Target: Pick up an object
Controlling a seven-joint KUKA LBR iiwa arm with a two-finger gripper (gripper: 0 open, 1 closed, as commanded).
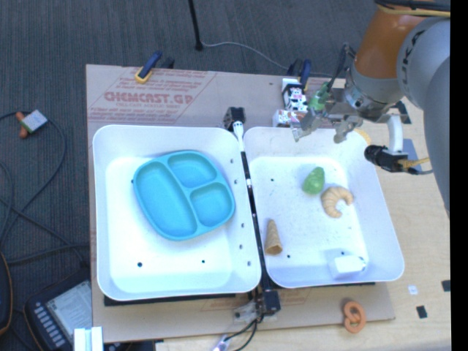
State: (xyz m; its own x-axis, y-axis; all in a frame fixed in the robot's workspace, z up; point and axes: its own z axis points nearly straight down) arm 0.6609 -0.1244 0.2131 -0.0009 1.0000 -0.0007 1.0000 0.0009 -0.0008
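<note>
My gripper (319, 132) hangs over the far edge of the right bin (380, 218), its two fingers (299, 131) spread apart with nothing between them. Below it in the bin lie a green pear-like object (314, 180) and a tan croissant (337, 199). An ice-cream cone (273, 237) lies near the bin's left wall, and a white block (344, 263) sits at the near right corner. The gripper stands well above and behind the green object.
The left bin (117, 269) holds a blue divided plate (184, 194). A black clamp bar (245, 174) runs between the bins. An orange ring (354, 316) lies on the bench in front of the right bin. Cables and small clips sit behind the bins.
</note>
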